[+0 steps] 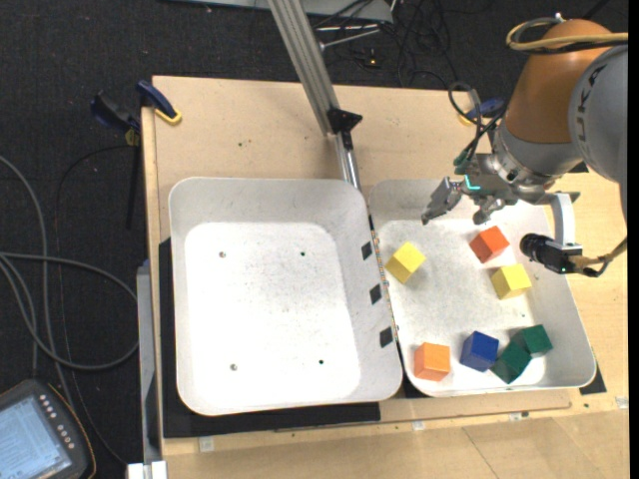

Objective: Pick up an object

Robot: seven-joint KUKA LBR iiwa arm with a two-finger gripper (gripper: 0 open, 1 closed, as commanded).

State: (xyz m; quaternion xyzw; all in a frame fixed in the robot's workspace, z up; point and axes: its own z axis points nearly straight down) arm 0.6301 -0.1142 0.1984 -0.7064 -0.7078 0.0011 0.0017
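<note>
The orange-red block [488,243] nearest the gripper [461,204] is lying flat in the upper part of the right bin [571,327], just below and to the right of the fingertips, and it is looking like the handiest thing to pick. It is appearing to be a small, hard cube, probably light and stiff, unlikely to crush or bend; its faces may be a little slick, so taking it across two opposite flat sides, squarely and near the middle, is likely giving the surest hold. A corner grip is risking a twist or a pop-out. The gripper is hovering over the bin's upper rim with its two dark fingers spread apart and nothing between them. A yellow block [510,280] is sitting just below the orange-red one, near but apart, so a descent is needing some care not to nudge it. Another yellow block [406,262] is lying alone toward the bin's left wall, with open floor around it. Along the lower edge an orange block [432,359], a blue block [480,350] and two green blocks [523,351] are crowding together, harder to reach cleanly. The left bin [190,267] is lying alongside.
</note>
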